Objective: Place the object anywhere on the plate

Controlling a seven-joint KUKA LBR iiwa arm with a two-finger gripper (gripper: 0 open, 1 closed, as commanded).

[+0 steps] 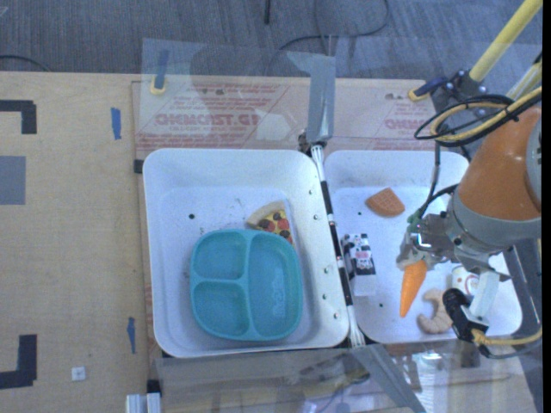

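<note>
My bench (69, 231) is a pale wooden board with black tape marks at its nine o'clock edge and short blue tape strips nearer the bins. Two shallow white bins sit directly on it, side by side and touching along a centre seam. The left bin (164, 179) lies toward nine o'clock, the right bin (344, 166) toward three o'clock, under my arm. At twelve o'clock from the bins a clear plastic sheet (215, 114) with reversed red lettering lies flat on the board, and a yellow clamp (158, 83) sits at its eleven o'clock corner. Beyond the board at twelve o'clock is grey carpet (172, 7) with black cables.
</note>
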